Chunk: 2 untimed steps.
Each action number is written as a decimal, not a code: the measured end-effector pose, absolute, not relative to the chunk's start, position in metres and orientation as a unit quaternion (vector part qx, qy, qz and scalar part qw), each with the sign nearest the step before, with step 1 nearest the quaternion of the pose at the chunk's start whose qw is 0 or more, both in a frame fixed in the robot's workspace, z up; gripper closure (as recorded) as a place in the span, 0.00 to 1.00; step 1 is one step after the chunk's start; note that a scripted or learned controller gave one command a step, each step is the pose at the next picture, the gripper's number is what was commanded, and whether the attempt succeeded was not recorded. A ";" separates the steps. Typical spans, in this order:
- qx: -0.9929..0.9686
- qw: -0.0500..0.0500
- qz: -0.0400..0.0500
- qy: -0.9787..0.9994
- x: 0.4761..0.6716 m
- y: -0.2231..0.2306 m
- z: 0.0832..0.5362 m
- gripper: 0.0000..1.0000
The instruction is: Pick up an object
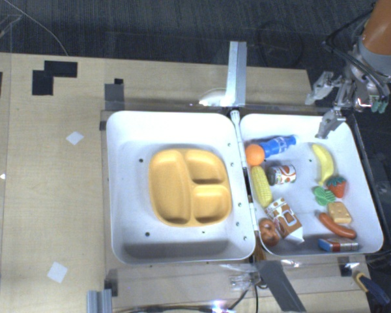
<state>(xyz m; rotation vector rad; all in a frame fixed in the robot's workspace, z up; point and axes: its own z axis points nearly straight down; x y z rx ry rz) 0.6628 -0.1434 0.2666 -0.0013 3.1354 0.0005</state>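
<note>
Camera view, contents listed from left to right.

Counter (45,194): pale wood, with black marks near its far left corner.

Left bin (127,175): white and shallow. It holds one yellow divided tray (188,186), lying flat near the middle.

Right bin (365,175): white and shallow, touching the left bin along a shared edge. It holds all the small items:
- orange ball (254,154), close to the dividing wall;
- corn cob (260,186), just below the ball;
- blue bottle (277,145), lying on its side toward the far end;
- small can (283,174), on its side beside the corn;
- pretzel (269,230) and a brown-and-white packet (284,216), touching, at the near end;
- banana (322,162), right of centre;
- strawberry (338,186) on a green leafy piece (324,195);
- tan wedge (339,212), a sausage (337,225) and a blue-and-red tube (337,244), toward the near right corner.

End effector (342,96): above the far right corner of the right bin, well clear of every item. Nothing is in its grasp. How far its jaws stand apart cannot be told from this angle.

Step in hand, as judged: approach, with no item yet chosen or touched. The banana lies nearest and apart from its neighbours. The next move calls for travelling inward over the bin, lining up across an item's narrow side, and descending.
</note>
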 end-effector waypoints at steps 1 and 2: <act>0.047 0.001 0.001 0.999 0.669 -0.127 0.170 0.00; 0.098 -0.001 0.001 0.995 0.663 -0.086 0.090 0.00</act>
